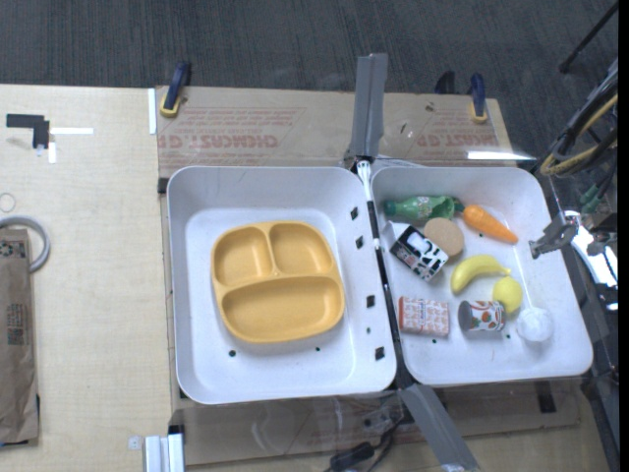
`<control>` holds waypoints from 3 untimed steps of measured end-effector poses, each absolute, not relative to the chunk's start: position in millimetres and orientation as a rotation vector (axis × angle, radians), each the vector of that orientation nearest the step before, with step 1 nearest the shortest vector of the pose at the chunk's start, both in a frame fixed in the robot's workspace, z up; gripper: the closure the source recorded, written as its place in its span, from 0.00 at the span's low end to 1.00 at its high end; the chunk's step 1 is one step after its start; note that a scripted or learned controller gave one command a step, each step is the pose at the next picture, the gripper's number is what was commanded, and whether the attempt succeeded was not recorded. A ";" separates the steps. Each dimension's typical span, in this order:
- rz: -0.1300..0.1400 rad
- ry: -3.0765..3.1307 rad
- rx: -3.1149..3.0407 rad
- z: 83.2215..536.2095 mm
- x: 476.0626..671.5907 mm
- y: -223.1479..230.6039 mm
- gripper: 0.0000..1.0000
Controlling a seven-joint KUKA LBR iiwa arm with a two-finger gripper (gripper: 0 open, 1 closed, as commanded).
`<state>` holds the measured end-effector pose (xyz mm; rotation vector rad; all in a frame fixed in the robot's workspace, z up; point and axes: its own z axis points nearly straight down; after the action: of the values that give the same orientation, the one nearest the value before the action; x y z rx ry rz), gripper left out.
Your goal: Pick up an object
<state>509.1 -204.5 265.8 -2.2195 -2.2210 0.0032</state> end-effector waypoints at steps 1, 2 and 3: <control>-0.001 -2.170 -2.262 121.7 577.0 -217.2 0.00; -0.007 -2.316 -2.117 91.8 611.3 -211.8 0.00; 0.006 -2.632 -1.700 92.1 657.8 -212.8 0.00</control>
<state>657.8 -212.8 92.1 -1.6999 -2.6315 0.0058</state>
